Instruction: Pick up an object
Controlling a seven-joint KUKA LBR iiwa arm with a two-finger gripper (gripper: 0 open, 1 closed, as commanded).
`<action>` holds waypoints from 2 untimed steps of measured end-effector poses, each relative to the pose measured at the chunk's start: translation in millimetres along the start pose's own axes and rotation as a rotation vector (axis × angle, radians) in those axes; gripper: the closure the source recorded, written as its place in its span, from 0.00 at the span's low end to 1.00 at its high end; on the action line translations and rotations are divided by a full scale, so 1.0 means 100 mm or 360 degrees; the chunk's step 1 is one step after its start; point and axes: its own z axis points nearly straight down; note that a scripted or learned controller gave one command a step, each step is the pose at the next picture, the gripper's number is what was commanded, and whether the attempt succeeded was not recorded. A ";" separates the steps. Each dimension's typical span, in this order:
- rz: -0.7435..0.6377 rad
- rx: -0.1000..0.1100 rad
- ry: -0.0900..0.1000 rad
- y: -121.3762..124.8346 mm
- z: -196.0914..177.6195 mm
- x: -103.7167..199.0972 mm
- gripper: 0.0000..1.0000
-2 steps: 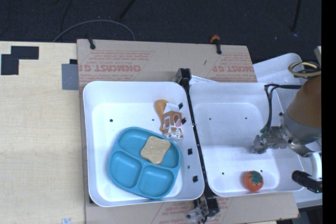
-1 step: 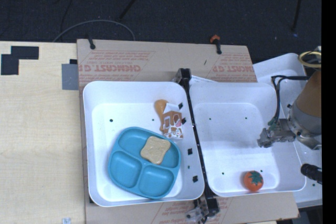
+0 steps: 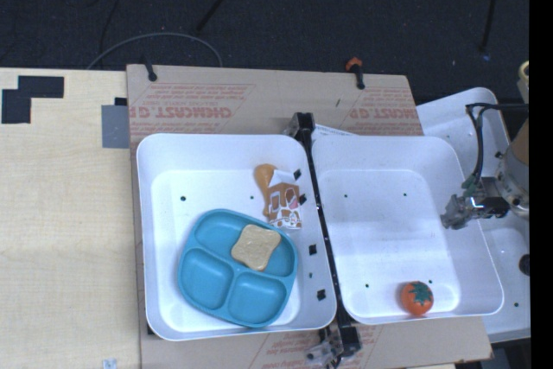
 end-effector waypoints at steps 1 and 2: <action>0.0000 0.0006 0.0002 0.05 -0.42 -0.01 1.00; 0.0000 0.0013 0.0005 -0.02 -0.30 0.49 1.00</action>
